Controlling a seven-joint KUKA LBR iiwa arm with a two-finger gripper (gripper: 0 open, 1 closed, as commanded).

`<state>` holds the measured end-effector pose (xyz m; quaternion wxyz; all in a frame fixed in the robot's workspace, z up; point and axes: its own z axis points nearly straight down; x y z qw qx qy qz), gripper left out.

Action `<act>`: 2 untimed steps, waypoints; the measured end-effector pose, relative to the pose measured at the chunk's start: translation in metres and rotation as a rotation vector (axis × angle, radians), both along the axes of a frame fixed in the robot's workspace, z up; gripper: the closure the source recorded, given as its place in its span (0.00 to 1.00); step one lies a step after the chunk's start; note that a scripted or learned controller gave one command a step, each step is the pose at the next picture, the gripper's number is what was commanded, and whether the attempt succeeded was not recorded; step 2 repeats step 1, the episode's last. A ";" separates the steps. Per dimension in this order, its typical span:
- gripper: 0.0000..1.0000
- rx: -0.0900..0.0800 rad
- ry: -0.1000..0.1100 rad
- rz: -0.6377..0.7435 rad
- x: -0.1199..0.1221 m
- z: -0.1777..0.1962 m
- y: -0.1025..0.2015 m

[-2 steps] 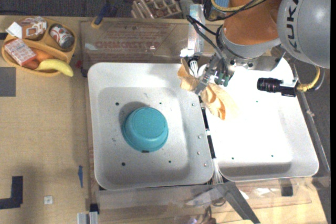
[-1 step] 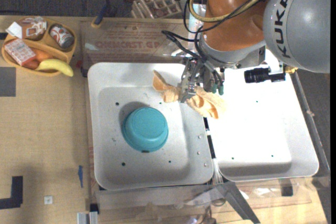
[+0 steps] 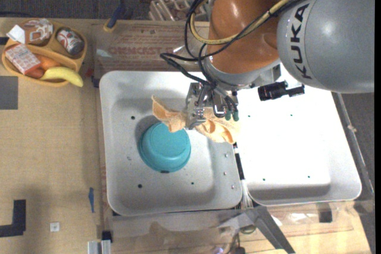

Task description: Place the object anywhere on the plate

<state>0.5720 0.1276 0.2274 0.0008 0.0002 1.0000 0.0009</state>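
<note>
**K:** Arm (image 3: 321, 38) fills the upper right, grey shell with KUKA lettering, orange band (image 3: 244, 21) above the wrist, yellow and black cables looped over it

**M:** gripper?

**K:** gripper (image 3: 205, 111) sits over the left bin (image 3: 119, 98), near its right wall, pointing down. Metal fingers (image 3: 195, 110) are right at a crumpled tan cloth (image 3: 184, 122)

**M:** clamped on it?

**K:** can't tell. Fingers overlap the cloth's middle, but whether they're apart or closed on it isn't readable from this angle

**M:** where's the cloth exactly

**K:** in the left bin, spread from just above the teal plate (image 3: 165, 147) across to the bin's right wall. One corner drapes over the plate's upper rim, the rest lies on the bin floor to the right of it

**M:** plate position?

**K:** roughly centre of the left bin, round, teal, looks more like an upturned bowl

**M:** right bin?

**K:** right bin (image 3: 309, 151) is white, touching the left one along the shared edge

**M:** anything else

**K:** yellow tray (image 3: 36, 71) at top left on the wooden bench (image 3: 47, 157), well apart from the bins, with a banana (image 3: 62, 75) and toy food packets in it
</note>
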 end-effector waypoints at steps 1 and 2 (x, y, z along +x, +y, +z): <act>0.00 0.000 -0.001 0.000 0.000 0.000 0.000; 0.00 0.000 -0.001 0.000 0.000 0.000 0.000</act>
